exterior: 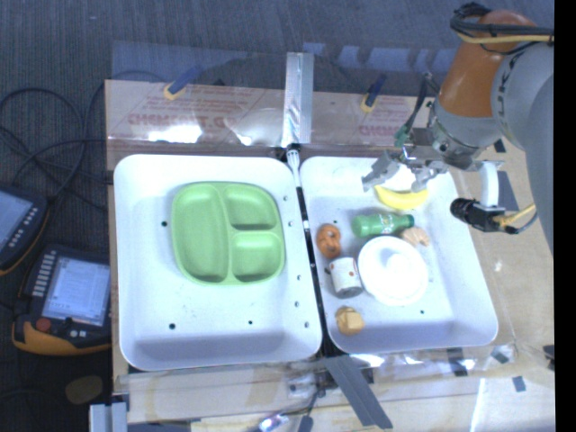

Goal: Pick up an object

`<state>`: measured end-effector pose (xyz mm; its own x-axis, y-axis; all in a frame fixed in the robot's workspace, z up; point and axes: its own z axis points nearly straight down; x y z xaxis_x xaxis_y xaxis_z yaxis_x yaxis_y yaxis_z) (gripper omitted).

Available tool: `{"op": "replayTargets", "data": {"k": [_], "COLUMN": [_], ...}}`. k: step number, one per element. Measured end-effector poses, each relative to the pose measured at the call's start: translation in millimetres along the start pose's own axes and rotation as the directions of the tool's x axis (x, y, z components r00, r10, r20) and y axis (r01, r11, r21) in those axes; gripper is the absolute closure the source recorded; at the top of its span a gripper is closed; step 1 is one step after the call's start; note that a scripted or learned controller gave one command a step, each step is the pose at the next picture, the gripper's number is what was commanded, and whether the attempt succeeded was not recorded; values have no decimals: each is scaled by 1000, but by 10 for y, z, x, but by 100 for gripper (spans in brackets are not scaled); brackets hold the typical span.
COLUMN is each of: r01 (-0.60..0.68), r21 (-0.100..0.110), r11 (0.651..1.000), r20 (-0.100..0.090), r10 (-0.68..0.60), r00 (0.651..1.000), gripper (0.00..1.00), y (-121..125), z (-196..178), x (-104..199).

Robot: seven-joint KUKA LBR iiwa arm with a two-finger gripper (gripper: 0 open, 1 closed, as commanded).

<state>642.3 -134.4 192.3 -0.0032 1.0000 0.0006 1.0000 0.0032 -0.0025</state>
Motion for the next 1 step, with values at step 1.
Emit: {"op": "replayTargets", "data": {"k": [1], "r01": [-78], "r21": [0], "r11": [997], "r20": [1], "r10": [78], "r00": [997], "gripper": [0], "y": [202], "z": [95], "x": [859]}}
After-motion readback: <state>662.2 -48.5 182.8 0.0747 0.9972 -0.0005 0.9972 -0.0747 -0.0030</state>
